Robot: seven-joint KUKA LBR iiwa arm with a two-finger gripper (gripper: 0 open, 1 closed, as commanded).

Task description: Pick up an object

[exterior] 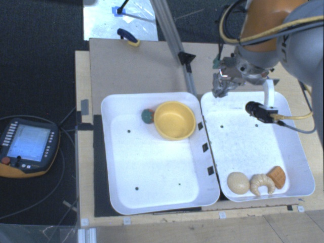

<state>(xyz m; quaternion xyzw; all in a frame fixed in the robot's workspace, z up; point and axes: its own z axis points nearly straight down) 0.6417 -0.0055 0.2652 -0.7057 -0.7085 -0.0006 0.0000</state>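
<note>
My gripper (220, 90) hangs over the far left corner of the right bin (293, 135), with nothing visible between its fingers. In that bin's near right corner lie a pale round bun (238, 183), a croissant (262, 183) and an orange-brown piece of toast (277, 176), close together. The left bin (121, 156) holds a yellow bowl (174, 120) at its far right, with a small dark green object (147, 116) touching the bowl's left side.
A black camera unit (258, 110) with a yellow cable juts from the wrist over the right bin. A metal pole (169, 29) slants across the back of the bench. A teach pendant (28, 146) lies off the bench at left.
</note>
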